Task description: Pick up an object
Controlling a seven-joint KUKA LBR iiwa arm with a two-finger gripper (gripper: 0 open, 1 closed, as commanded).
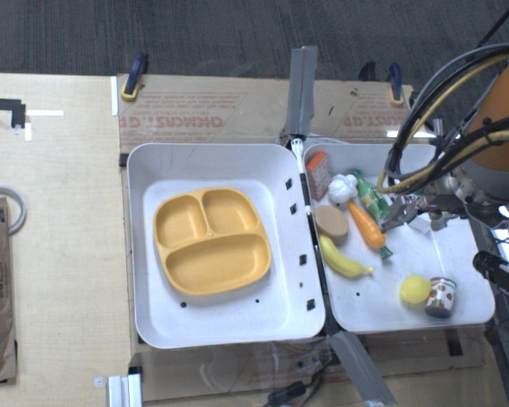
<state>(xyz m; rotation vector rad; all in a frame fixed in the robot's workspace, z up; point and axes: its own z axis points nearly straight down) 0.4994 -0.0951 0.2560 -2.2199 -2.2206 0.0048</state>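
Observation:
The right bin (458, 308) holds several toy foods. An orange carrot (366, 225) lies at a slant near the middle. A yellow banana (343, 259) lies below it, and a brown round piece (331, 221) sits at the left. A white garlic bulb (343, 188), a small red and white carton (319, 175) and a green item (371, 197) are at the back. A yellow lemon (415, 289) and a small printed can (441, 297) rest near the front. My gripper (396, 215) hangs low just right of the carrot, with nothing seen in it.
The left bin (144, 253) holds a yellow divided plate (212, 241). Black and yellow cables (424, 125) arc over the back right of the right bin. A metal divider (302, 91) stands between the bins at the back.

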